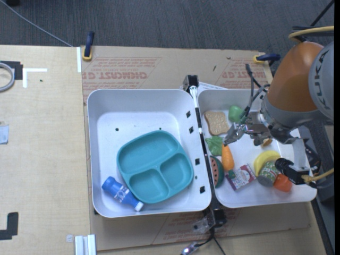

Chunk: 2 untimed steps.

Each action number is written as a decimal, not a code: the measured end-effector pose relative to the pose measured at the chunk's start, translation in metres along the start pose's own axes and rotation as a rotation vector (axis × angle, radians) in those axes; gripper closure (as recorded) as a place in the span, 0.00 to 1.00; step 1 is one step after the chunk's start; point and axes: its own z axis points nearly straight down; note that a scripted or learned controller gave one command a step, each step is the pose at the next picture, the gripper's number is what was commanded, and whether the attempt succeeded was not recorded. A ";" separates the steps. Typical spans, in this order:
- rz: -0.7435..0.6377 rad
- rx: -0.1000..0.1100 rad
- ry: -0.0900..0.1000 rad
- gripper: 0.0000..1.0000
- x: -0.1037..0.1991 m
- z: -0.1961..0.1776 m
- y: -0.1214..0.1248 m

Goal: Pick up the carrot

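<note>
Tool (234,136) above tapered orange carrot (227,157)

Left of the gripper (232,137): teal divided plate (154,166) w/ a blue bottle (120,192) beside it. Bread slice (216,122) just above-left, banana (264,160) below-right, watermelon wedge (215,171) below.

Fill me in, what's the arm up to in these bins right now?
The KUKA arm reaches in over the right bin, its pincer hanging just above the carrot, near the bin's left wall. The carrot lies on the bin floor, not lifted. Around it sit a slice of bread, a watermelon slice and a banana. The left bin holds a teal divided plate and a blue bottle.
</note>
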 end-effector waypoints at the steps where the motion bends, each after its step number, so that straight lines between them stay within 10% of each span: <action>1: 0.000 0.002 0.001 0.00 -0.028 0.096 -0.004; 2: 0.003 0.003 0.002 1.00 -0.029 0.086 -0.004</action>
